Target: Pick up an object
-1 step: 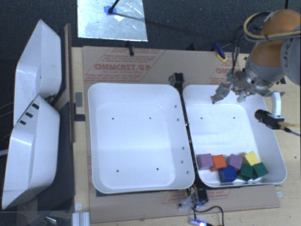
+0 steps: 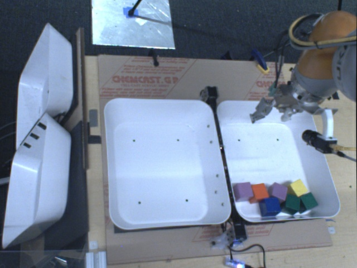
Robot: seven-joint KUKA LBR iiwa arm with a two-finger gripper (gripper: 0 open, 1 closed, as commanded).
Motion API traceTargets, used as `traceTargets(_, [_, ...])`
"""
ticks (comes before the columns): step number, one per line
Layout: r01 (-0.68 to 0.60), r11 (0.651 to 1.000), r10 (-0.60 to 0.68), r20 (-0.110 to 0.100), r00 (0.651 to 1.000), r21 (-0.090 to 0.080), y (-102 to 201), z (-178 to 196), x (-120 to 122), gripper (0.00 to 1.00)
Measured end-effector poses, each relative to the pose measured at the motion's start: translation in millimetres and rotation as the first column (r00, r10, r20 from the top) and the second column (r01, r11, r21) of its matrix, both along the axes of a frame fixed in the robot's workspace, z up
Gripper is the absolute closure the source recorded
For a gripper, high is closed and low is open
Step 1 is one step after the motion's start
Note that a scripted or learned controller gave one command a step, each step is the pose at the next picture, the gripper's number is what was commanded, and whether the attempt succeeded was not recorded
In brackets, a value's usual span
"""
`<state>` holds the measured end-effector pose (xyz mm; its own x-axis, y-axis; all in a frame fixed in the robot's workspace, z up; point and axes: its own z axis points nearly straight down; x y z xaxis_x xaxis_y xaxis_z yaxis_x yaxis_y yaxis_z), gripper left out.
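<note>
Metal fingers of the end effector (image 2: 271, 109) hang splayed apart with nothing between them, poised over the far rim of the right bin (image 2: 329, 175) — well away from anything worth grasping. From here the trouble, as I judge it, lies in the crowding: the small blocks sit huddled in the near corner of that bin, touching one another, so spread fingers coming down could straddle two at once, or nudge the heap against the wall and close on air. The purple block (image 2: 242, 190) and orange block (image 2: 259, 192) lie on the left of the cluster, a second purple block (image 2: 278, 191) beside them, the blue block (image 2: 270, 206) nearer the rim, the green block (image 2: 294, 204) and yellow block (image 2: 298, 187) at the right. All look like matte, hard-edged cubes — probably foam or painted wood, though I cannot tell which. The bins are smooth, glossy white plastic with rounded corners and shallow sloping walls, which may let a cube slide. The left bin (image 2: 120, 166) shows only small dark dots in its floor. Beneath both, the surface carries printed brown cardboard (image 2: 145, 77).
</note>
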<state>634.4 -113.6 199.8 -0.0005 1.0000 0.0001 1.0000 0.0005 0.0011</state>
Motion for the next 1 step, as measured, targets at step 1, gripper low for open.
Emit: traceTargets(1, [0.000, 1.000, 0.000, -0.011, 1.000, 0.002, 26.6, -118.5, -49.6, 0.00])
